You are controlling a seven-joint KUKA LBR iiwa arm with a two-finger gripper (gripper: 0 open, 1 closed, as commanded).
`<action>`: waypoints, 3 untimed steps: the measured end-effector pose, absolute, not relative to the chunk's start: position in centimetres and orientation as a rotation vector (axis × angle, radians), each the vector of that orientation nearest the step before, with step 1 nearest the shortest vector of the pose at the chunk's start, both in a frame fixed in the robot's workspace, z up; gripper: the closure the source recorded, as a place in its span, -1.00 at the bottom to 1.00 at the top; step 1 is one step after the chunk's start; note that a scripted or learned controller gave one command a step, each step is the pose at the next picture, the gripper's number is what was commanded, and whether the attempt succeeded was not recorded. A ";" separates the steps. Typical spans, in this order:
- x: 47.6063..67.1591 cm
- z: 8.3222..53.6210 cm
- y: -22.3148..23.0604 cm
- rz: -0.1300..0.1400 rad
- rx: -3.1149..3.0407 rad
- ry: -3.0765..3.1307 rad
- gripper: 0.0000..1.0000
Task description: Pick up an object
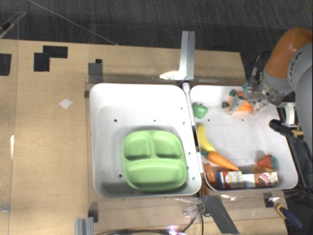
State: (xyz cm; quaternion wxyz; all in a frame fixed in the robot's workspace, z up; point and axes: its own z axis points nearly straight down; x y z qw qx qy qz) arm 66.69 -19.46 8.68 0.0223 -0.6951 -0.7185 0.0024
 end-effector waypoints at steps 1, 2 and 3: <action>67.1 13.7 -19.2 -0.003 -2.482 -1.931 -1.00; 66.9 9.4 -18.2 0.015 -2.461 -1.949 -1.00; 67.3 11.2 -18.2 0.012 -2.458 -1.964 1.00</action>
